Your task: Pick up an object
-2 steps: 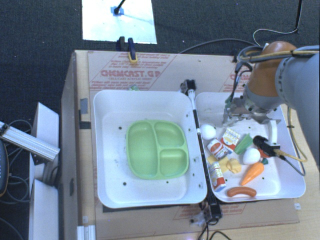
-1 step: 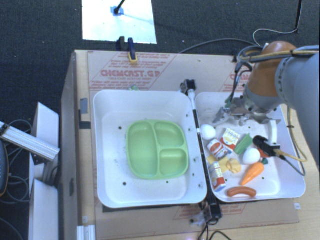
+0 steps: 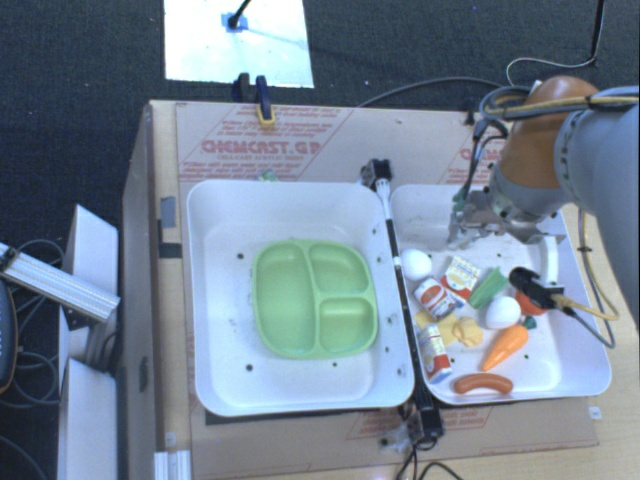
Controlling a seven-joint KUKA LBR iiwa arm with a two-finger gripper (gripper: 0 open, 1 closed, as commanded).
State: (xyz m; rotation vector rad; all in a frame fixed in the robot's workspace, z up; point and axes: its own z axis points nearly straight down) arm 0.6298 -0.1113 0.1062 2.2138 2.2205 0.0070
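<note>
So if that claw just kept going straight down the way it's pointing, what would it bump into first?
Probably the bare white floor of the right bin. The gripper points down over the bin's far end, and the nearest toy, a white egg, lies off to the side. Depth is hard to judge.

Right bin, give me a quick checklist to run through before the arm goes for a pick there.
1. Gripper over the right bin: ok, it hangs above the bin's far left part.
2. Object directly under the gripper: not ok, that spot is bare bin floor.
3. Pickable objects present: ok, white egg, carrot and sausage lie nearer the camera.
4. Isolated target: ok, the sausage lies apart by the near wall.
5. Cluttered middle: not ok, the yellow toy and small bottle touch neighbours.
6. Object already held: cannot tell.
</note>
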